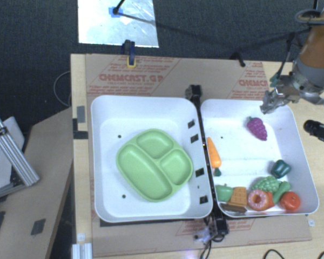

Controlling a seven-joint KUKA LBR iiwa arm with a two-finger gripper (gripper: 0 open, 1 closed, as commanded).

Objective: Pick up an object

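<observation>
Toys to pick from lie in the right bin (299, 144) on the counter (167, 72). Purple grapes (256, 128) sit alone toward 1 o'clock in that bin. An orange carrot (213, 154) lies along the bin's left wall, at about 9 o'clock. A dark green pepper (280, 168) rests near the right wall, at about 4 o'clock.

Down at the 6 o'clock end of the bin, many toys crowd close together. A pink donut (257, 199) lies beside a red tomato (290, 200). Green broccoli (267, 184) sits just above the donut. A brown waffle (238, 197) and a green pepper piece (223, 191) lie to the left of the donut.

The claw (272, 100) hangs over the bin's far right corner, at about 1 o'clock, close to the grapes but apart from them. Nothing sits between its tips. I cannot tell if it is spread or pressed together.

The left bin (105, 117) has a light green plate (154, 164) with three sections in its middle.
</observation>
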